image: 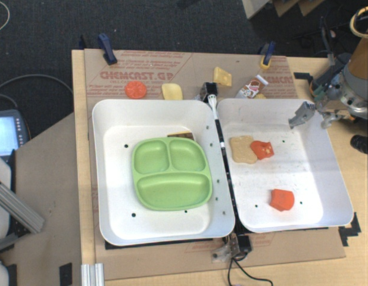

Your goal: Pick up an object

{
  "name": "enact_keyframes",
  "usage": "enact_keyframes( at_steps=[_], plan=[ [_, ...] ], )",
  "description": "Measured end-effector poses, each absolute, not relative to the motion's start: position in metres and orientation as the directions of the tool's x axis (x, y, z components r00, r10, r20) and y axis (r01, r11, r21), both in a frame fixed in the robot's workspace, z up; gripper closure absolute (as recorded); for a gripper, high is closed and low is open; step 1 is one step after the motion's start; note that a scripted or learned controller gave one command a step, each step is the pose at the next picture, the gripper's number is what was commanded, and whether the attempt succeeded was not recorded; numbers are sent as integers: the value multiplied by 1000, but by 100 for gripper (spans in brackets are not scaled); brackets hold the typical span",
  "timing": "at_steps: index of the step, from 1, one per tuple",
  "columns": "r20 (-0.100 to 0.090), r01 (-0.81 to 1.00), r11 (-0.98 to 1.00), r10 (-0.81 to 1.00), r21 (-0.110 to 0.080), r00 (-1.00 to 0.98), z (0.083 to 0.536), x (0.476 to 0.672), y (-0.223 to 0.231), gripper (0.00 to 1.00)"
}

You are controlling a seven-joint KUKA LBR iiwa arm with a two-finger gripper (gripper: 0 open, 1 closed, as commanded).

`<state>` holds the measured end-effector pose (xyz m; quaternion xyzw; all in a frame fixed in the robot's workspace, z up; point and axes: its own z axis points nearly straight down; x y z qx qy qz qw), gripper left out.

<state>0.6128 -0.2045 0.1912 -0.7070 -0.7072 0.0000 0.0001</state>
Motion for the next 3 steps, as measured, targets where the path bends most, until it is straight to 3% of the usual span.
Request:
enact_keyframes(
  at_steps=[1,2,3],
  plan=[
    [6,1000,10,1000,-4,-10,162,626,-101,0],
    [3,1000,-5,1000,-1,5,83,596,-129,0],
    [0,1000,0,1000,7,0,98,599,-128,100]
  ],
)
